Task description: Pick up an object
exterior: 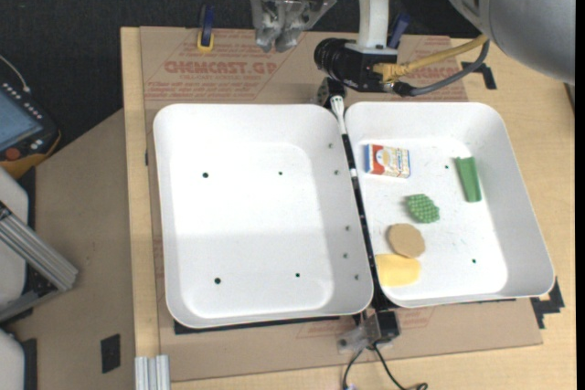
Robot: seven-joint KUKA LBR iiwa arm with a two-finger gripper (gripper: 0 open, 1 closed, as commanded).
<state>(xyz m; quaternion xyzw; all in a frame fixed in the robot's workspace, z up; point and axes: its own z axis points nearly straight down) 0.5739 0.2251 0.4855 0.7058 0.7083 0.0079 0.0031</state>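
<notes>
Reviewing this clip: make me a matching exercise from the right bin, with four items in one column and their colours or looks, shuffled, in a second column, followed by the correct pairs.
Items:
1. Small carton near the bin's far left
2. Stick-shaped piece near the right wall
3. Round knobbly piece in the middle
4. Soft lump at the near edge

Looks:
A. Yellow
B. Plain green, long and narrow
C. White with blue and red print
D. Green with a bumpy texture

Pairs: 1-C, 2-B, 3-D, 4-A

The gripper hangs beyond the far edge of the left bin, apart from all four.
</notes>
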